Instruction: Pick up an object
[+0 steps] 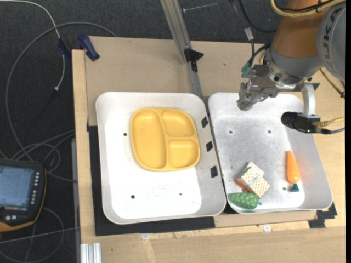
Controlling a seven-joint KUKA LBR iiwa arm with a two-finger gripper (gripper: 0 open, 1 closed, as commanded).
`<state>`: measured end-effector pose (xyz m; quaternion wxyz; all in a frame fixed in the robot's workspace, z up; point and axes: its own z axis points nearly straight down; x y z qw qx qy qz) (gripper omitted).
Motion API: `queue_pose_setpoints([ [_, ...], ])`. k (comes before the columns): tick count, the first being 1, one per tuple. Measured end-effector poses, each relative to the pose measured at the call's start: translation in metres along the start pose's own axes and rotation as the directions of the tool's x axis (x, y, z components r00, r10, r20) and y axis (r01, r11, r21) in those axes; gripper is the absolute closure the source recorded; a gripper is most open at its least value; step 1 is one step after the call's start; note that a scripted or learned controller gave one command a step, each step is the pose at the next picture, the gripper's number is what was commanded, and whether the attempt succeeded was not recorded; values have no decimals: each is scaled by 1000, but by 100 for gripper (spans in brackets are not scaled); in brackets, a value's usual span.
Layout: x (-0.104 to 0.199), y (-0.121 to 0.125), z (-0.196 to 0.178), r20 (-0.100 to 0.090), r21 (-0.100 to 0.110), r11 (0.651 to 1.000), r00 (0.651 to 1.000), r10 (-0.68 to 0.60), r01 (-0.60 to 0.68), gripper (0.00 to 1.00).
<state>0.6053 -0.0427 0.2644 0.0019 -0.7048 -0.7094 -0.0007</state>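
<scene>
My gripper [248,100] hangs over the far edge of the right bin [258,138], well above its floor. Its fingers look drawn together with nothing between them. Near the bin's front edge lie a small patterned box [254,179], a green vegetable toy [243,200] just in front of it, and an orange carrot [292,167] at the right. All three lie well clear of the gripper, toward the front of the bin.
A yellow divided plate [165,138] rests in the left bin [118,163]. A metal post [178,23] slants up from between the bins at the back. A black camera unit [299,121] sticks out of the arm over the right bin's right side.
</scene>
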Motion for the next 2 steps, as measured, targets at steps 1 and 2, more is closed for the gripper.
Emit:
queue_pose_setpoints([
  [1, 45, -7, 5, 1, 2, 1000, 1000, 1, -1, 100],
  [2, 89, -28, 8, 1, 3, 1000, 1000, 1, -1, 100],
])
